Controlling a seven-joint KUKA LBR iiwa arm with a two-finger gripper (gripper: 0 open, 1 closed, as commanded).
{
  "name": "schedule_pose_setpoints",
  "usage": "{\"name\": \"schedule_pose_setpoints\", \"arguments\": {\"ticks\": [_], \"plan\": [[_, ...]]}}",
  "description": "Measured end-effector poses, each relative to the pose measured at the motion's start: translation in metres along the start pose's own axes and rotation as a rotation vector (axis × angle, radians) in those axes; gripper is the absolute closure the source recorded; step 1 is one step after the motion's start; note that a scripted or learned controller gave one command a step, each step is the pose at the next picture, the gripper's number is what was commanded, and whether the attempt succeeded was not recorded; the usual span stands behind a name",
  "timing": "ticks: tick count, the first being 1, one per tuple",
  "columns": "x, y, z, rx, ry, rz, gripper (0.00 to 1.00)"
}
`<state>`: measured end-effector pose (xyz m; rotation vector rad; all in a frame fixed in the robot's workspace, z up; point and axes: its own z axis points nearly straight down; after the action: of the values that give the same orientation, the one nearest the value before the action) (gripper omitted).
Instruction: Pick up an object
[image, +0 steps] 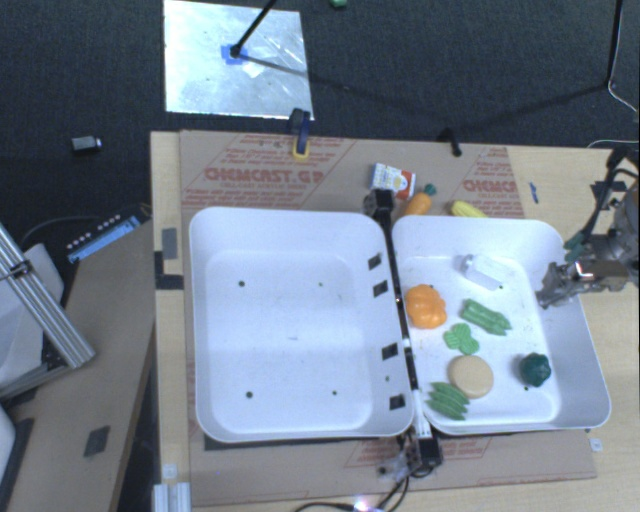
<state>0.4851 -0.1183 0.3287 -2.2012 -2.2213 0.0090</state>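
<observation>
The right bin (588, 385) holds several toy foods: an orange pepper (425, 306), a ridged green pod (485, 317), a pale green leafy piece (461, 338), a tan round bun (470, 375), a dark green piece (536, 369), another green pod (448, 400) and a clear whitish object (485, 270). My gripper (556, 287) hangs at the right bin's right rim, level with the clear object and well to its right. It is low over the rim and touches none of the foods. Nothing shows in its grasp.
The left bin (290, 215) stands beside the right one, joined along a black hinged divider (398, 320). Behind the bins lie a small carrot (417, 204), a yellow piece (465, 209) and a white-red packet (390, 178). The grey arm (612, 250) enters from the right.
</observation>
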Motion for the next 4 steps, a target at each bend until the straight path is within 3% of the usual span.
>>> {"name": "schedule_pose_setpoints", "arguments": {"ticks": [1,2,3,4], "plan": [[0.03,-0.001,-0.209,-0.036,-0.009,0.001,1.0],[0.029,-0.001,-0.2,-0.018,-0.007,0.005,0.0],[0.029,-0.001,-0.211,-0.023,-0.008,0.001,1.0],[-0.036,-0.002,-0.206,-0.018,-0.009,0.014,1.0]]}}
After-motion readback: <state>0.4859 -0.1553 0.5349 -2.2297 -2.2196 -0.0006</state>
